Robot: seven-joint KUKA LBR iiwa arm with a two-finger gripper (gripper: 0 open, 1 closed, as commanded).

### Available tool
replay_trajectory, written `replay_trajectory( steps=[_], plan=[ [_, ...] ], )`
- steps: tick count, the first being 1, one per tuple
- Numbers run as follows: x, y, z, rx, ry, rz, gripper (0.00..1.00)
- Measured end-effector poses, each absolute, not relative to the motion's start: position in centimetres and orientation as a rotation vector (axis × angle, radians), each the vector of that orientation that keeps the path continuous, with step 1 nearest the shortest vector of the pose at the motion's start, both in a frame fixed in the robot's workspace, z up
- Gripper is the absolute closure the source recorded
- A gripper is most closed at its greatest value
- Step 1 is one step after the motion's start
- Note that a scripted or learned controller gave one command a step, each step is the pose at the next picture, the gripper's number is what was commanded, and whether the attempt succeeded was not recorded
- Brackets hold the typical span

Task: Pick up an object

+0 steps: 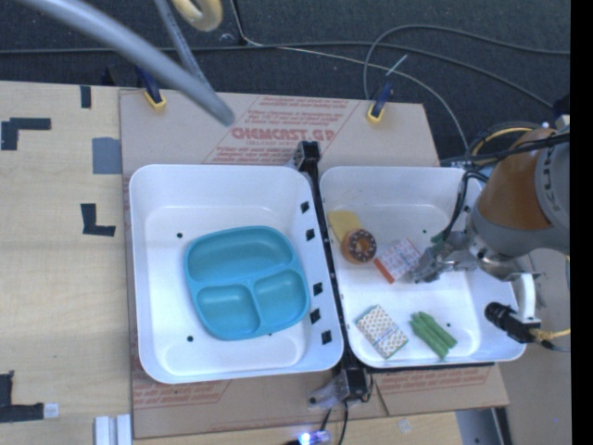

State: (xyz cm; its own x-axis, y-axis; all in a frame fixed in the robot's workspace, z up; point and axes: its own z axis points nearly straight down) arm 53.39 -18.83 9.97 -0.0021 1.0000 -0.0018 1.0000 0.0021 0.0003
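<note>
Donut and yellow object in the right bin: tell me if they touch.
Touching. In the camera view the donut overlaps the lower edge of the yellow object, with no white bin floor visible between them.

right bin: donut (pixel 359 245) at 10 o'clock | patterned box (pixel 382 330) at 7 | green piece (pixel 433 333) at 5, all flat

This looked like a robotics lab or test bench. 2 white bins (pixel 148 248) sat clipped together on a cardboard sheet (pixel 278 128), which yellow clamps (pixel 375 111) fixed to a wooden bench (pixel 56 248) marked with black tape (pixel 93 221). Loose cables (pixel 408 63) ran across the dark floor (pixel 371 7) behind, and a grey robot arm (pixel 528 202) with an orange band reached in.
</note>
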Motion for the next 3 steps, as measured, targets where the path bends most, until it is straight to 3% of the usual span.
replay_trajectory(
  steps=[2, 3],
  plan=[
    [54.1, -17.8, 21.1, 2.216, 2.222, 0.003, 1.0],
    [54.1, -17.8, 20.4, 2.221, 2.223, -0.003, 1.0]
  ],
)
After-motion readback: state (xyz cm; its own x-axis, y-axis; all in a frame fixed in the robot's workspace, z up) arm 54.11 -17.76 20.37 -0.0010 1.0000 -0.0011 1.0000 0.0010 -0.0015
